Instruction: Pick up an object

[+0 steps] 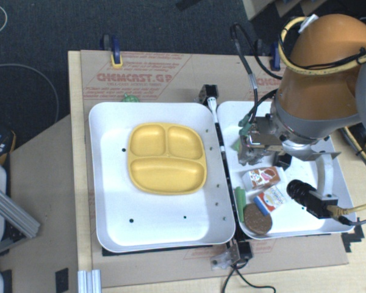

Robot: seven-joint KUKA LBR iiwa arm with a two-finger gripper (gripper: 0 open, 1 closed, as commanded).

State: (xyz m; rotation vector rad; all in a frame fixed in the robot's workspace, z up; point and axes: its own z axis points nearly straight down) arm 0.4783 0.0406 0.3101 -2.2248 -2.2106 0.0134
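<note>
Hovering low in the right bin (335,221), gripper (251,148) is sitting near its upper-left part; can't tell how far it's open or if it's holding anything. Red-and-white packet (262,177) is lying just below-right of it, green marker (239,201) and brown round disc (257,219) further below. Yellow divided plate (167,158) is lying well left, in the left bin (110,194).

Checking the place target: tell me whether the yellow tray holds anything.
Empty. The yellow tray lies flat in the left bin, all three compartments bare.

"CHEMCAST" — red print, cardboard sheet (143,72)
</note>
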